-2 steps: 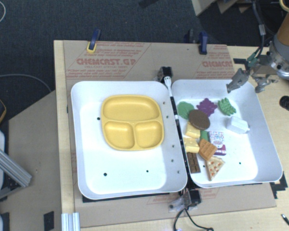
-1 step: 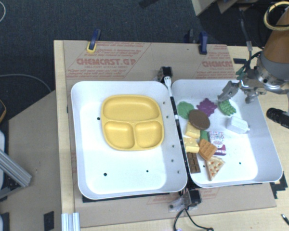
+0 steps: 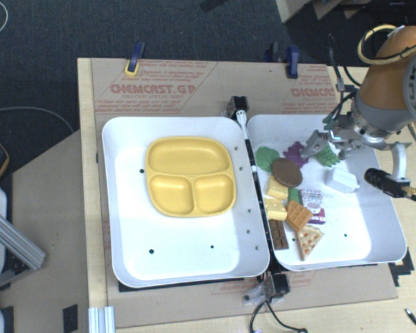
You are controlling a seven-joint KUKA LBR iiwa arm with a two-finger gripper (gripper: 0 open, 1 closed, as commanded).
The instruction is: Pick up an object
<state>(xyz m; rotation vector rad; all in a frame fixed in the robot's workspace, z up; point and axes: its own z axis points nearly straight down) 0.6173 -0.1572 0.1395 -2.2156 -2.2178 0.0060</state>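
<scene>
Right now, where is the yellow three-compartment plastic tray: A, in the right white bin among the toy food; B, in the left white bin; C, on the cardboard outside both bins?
B: the yellow three-compartment plastic tray lies inside the left white bin.
</scene>
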